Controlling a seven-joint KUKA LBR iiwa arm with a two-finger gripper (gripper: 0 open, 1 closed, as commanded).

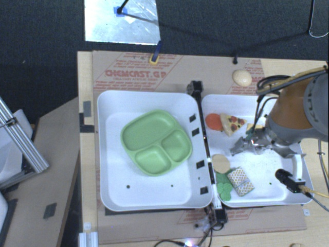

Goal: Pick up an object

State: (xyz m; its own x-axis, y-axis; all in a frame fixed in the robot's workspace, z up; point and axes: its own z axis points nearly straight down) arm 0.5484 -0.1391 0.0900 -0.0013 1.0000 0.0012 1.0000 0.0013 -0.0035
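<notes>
The hand (241, 146) hovers low in the right bin (267, 192), nothing visibly gripped, whether open I cannot tell; reaching, I'd judge; next, settle over the pizza slice (233, 123) just beside it.

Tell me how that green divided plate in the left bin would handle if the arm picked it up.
The green divided plate looks like moulded plastic, so probably stiff and light. It lies flat and wide, so a rim pinch seems the likeliest hold, and it may tilt. Its smooth surface could slip.
</notes>
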